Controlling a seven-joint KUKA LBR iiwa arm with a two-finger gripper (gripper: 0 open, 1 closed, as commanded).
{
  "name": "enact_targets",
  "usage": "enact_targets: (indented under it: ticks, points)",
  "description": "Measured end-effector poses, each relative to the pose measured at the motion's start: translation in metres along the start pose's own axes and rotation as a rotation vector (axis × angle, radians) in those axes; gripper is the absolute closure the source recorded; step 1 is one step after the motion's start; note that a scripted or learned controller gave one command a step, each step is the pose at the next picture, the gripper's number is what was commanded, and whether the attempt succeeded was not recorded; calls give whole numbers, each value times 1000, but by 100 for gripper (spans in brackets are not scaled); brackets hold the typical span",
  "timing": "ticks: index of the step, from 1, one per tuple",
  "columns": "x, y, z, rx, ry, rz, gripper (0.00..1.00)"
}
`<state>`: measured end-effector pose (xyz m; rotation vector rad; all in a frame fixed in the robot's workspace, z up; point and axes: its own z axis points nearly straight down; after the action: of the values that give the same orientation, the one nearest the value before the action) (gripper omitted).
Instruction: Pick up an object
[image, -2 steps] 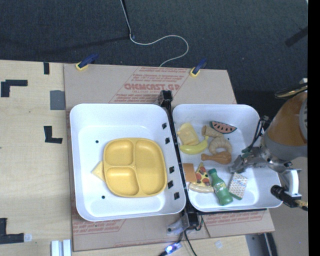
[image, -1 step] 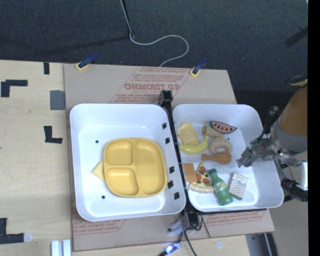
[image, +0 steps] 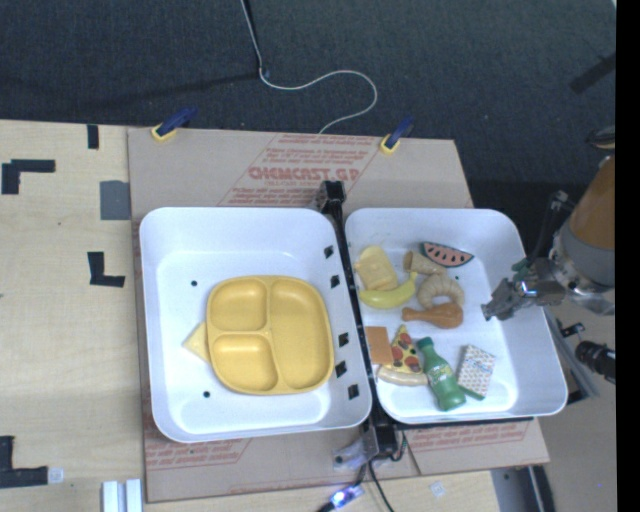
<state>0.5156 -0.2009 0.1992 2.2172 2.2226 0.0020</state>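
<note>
Camera view shows the gripper (image: 497, 306), jaw state I cannot tell, at the right bin (image: 535, 330) edge; crowded toys (image: 425, 300) could spoil a grab.

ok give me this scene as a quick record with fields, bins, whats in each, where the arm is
left bin: shallow white bin holding a yellow three-compartment plastic tray
right bin: shallow white bin with toy food
right bin contents: watermelon slice, yellow banana, brown drumstick, pizza slice, green bottle, small patterned carton
arm: gripper over the right bin's right side, apart from the toys
held: nothing seen in the jaws
</note>
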Motion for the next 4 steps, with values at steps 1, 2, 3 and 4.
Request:
enact_targets:
  ticks: [1, 2, 3, 4]
  points:
    - [1, 1, -26, 2, 1, 0, 100]
    - [43, 33, -22, 3, 2, -5, 100]
    - [96, 52, -13, 4, 2, -4, 100]
    - [146, 76, -26, 2, 2, -5, 100]
